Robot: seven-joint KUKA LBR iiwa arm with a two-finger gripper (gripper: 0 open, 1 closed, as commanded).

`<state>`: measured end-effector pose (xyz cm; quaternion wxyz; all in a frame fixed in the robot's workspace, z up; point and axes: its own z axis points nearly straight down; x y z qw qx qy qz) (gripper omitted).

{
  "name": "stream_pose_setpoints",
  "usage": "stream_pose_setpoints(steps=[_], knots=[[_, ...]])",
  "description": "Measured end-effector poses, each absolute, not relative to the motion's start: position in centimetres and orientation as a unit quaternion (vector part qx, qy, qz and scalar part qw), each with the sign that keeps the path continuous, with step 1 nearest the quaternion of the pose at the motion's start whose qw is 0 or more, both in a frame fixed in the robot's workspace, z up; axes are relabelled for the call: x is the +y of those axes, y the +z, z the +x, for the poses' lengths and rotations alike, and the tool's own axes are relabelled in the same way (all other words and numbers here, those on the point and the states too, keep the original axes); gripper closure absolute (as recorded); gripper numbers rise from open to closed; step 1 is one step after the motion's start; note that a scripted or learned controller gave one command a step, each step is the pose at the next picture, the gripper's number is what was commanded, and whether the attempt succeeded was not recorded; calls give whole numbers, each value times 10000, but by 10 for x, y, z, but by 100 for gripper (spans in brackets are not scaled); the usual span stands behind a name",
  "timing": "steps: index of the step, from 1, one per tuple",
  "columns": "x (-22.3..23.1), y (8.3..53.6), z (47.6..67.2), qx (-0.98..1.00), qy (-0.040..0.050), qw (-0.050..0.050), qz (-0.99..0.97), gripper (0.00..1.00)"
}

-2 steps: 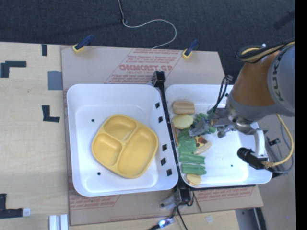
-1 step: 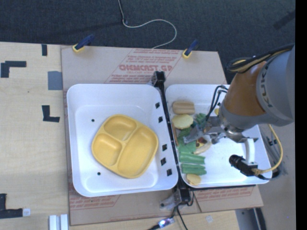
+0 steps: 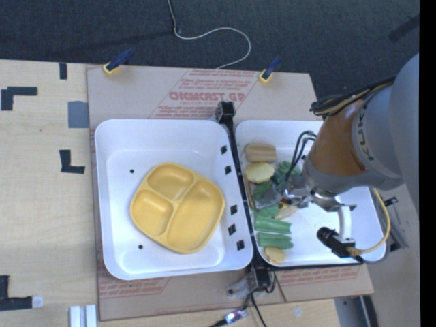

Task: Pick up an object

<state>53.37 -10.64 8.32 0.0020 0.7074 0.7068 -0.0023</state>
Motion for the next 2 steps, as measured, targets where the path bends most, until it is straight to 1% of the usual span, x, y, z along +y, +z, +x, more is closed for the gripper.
stream_pose_setpoints(steps=[1, 2], knots=[[-104, 97, 538, 7074, 27, 14, 7068, 100], [-98, 153, 533, 7077, -16, -24, 7065, 100]])
